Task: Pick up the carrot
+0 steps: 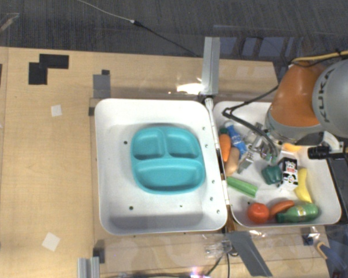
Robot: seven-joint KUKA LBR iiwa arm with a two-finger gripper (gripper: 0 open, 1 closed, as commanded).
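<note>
Two white bins sit side by side on a wooden bench (40, 172). The left bin (113, 155) holds a teal divided tray (165, 158), lying flat near its centre. The right bin (330, 207) holds a cluster of toy foods. The carrot (225, 146) lies against this bin's left wall, its long axis running roughly along that wall. Just right of it is a blue item (235, 136), and below that a pale tan piece (233, 162). A green stick (242, 186) lies below these, tilted. Along the near edge rest a tomato (257, 213), a red-orange piece (281, 205) and a green vegetable (298, 213); a banana (303, 187) lies upright in view near the right wall. The arm (313, 97) reaches in from the right, its gripper (256, 152) over the bin's middle, just right of the carrot and apart from it. Whether its jaws are released or clenched cannot be told.
</note>
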